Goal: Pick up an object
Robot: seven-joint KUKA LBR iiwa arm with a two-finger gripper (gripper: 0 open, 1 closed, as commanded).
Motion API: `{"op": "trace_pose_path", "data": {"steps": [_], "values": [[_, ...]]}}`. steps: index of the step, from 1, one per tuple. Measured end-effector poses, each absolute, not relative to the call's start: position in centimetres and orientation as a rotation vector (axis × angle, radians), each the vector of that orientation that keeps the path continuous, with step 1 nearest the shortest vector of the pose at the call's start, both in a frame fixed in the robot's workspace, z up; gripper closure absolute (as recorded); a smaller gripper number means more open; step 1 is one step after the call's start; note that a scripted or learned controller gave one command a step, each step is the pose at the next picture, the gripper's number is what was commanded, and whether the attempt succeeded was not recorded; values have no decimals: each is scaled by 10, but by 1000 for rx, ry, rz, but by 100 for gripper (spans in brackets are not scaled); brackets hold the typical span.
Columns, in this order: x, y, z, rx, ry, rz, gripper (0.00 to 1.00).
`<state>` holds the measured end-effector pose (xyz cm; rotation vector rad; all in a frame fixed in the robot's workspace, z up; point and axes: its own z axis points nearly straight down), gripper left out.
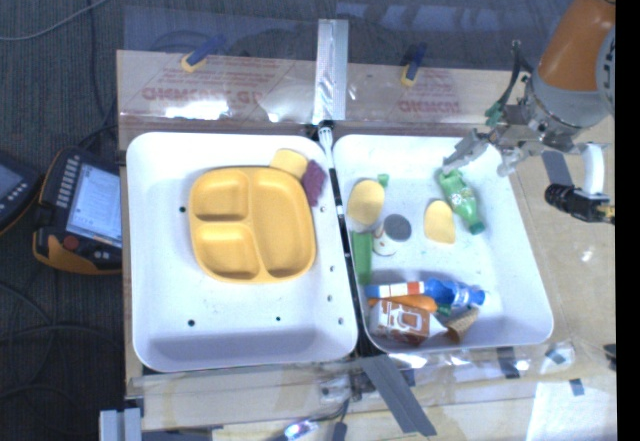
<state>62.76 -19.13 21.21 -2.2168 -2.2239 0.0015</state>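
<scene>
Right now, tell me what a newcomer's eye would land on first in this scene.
The big yellow divided tray lying in the left bin draws the eye first. Next comes the clutter in the right bin: a green bottle near its far corner, and a blue-capped bottle along the near side. The arm's orange band stands out at upper right, with the gripper above the green bottle.

A single fixed camera looks down at a slant from above the worktop (560, 259), framing both white bins (150, 229) side by side, the arm (580, 39) entering from the right.
</scene>
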Motion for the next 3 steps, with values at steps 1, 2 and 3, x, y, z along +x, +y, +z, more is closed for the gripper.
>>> {"op": "trace_pose_path", "data": {"steps": [1, 2, 3], "values": [[648, -211, 98, -2280, -2161, -14, 0], [647, -212, 105, -2281, -2163, -2, 100], [660, -151, 192, -2267, -2176, 2, 100]]}}
